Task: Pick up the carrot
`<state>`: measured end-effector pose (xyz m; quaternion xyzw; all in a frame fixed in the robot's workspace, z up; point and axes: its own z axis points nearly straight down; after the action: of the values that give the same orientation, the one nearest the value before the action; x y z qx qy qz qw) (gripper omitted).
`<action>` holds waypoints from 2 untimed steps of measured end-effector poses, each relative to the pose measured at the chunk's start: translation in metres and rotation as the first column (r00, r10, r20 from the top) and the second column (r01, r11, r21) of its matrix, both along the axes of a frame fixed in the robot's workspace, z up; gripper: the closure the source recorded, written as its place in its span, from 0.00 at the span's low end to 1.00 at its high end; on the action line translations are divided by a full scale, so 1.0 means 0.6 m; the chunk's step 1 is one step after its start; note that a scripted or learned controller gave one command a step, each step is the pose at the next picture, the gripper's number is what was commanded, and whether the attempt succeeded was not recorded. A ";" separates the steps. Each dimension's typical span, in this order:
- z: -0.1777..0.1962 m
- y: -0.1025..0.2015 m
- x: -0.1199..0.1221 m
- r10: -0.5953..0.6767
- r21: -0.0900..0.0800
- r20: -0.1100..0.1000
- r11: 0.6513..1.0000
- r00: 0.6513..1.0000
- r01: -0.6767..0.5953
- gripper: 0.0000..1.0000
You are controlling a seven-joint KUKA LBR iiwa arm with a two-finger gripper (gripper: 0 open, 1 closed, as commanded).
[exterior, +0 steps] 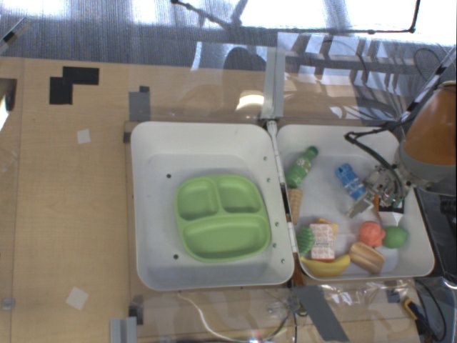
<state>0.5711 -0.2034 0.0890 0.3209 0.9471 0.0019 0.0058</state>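
Tool (365, 204) first: you see it in the right bin (421, 263), hanging low near the bin's right side, its two metal fingers (357, 209) spread a little apart with nothing between them. It sits at the end of the grey arm (428, 131), whose orange band fills the frame's right edge.

Now the rest, from big to small. You have a wooden bench (64, 213) carrying two shallow white bins side by side. The left bin (150, 191) holds a green divided plate (223, 216), lying flat near its middle.

The right bin holds the small things. A banana (327, 265) lies along its near edge, with a bread roll (366, 257) just to its right. A green bottle (300, 166) leans against the bin's left wall, towards the far end. The carrot (294, 204) lies just below that bottle, along the same left wall, pointing towards you, well apart from the tool. A blue packet (350, 180) rests just left of the tool. A red and white carton (323, 241) stands above the banana. A red ball (371, 233) and a green ball (395, 236) sit side by side below the tool.
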 end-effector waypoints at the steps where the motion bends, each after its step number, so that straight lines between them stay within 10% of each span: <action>1: 0.002 0.169 0.004 -0.151 0.004 -0.003 0.989 0.989 0.151 0.00; 2: 0.001 0.103 0.009 0.024 -0.002 0.003 1.000 1.000 -0.024 0.00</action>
<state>0.5765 -0.1417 0.0897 0.3097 0.9508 0.0016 0.0073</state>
